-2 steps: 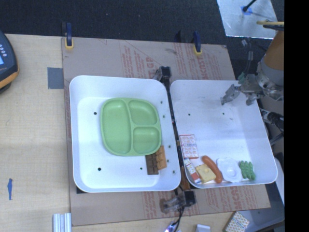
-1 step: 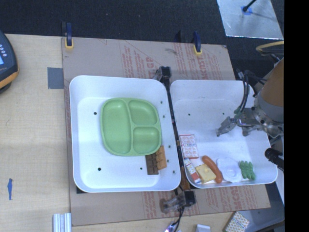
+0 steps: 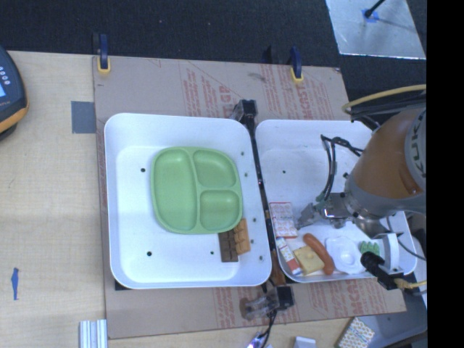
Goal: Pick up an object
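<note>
Over the right bin, the grey arm with its orange band reaches in from the right side of the camera view and bends down toward the bin's near half, where the gripper sits low above the clutter; whether it is apart or together cannot be told, since the wrist hides most of it. Just below and beside the gripper lies a red sausage-shaped piece, touching a tan block on its left. To the gripper's left, against the bin wall, rests a small printed card with red markings too small to read. To the right of the sausage sits a white rounded object, and beyond it a small green item next to the arm's body. Well to the gripper's left, in the left bin, a pale green divided plate lies flat, with a brown waffle-patterned block touching its near right corner. Faint reddish lettering runs across the cardboard sheet under both bins, not legible here.
</note>
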